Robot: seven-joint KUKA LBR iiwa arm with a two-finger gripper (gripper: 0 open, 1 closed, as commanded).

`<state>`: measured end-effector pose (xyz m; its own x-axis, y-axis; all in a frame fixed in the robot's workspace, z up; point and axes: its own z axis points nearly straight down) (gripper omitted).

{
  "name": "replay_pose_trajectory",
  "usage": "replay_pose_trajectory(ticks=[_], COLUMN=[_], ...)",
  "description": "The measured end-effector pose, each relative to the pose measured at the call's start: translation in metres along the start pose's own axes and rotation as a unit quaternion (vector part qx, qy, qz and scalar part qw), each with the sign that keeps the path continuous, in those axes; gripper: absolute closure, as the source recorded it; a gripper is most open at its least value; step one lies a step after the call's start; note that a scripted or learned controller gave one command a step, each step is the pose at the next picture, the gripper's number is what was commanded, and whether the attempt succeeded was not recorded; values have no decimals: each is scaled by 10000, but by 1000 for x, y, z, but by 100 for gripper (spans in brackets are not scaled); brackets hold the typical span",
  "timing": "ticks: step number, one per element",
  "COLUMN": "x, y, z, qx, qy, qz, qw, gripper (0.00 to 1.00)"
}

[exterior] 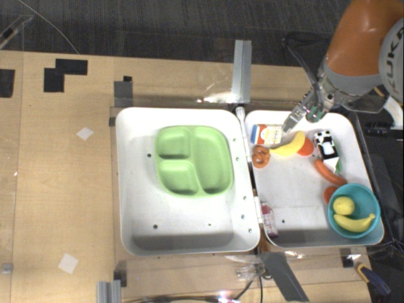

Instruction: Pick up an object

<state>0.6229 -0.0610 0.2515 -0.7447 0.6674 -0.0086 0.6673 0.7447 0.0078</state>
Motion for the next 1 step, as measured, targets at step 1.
replay_pose_trajectory(ticks=[1], x=[59], y=[18], z=[20], qx=[24], qy=[28], qz=[779], qw=[9970], gripper=[100])
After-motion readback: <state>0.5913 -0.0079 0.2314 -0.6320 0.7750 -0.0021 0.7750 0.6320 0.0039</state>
